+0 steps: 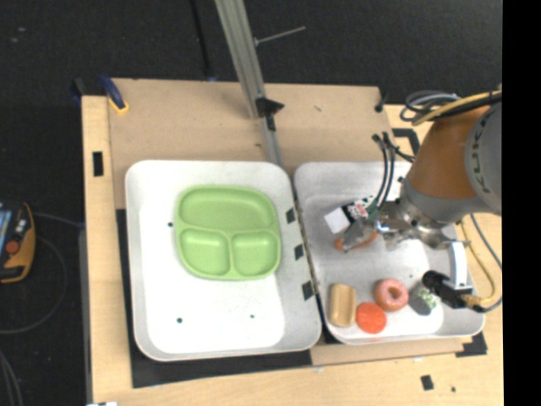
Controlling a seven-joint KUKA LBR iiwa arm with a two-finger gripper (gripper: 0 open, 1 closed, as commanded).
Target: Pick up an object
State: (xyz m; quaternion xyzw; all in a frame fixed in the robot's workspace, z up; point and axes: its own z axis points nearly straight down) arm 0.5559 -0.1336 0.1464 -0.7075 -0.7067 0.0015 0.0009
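The arm reaches in from the right over the right bin [314, 184]. Its gripper [365, 223] hangs low over the bin's middle. Just below and left of the gripper lies a small orange-brown item [351, 241], partly covered by it; I cannot see whether it is held. A white block [336, 220] sits just left of the gripper. Along the bin's front lie a tan cylinder [341, 304], a red-orange ball [370, 319], a pink doughnut [390, 293] and a dark and green piece [425, 299].
The left bin [152, 311] holds a green divided plate [227, 232]. A grey metal post [245, 57] slants up from between the bins at the back. Cables [473, 265] hang from the wrist over the right bin's right side.
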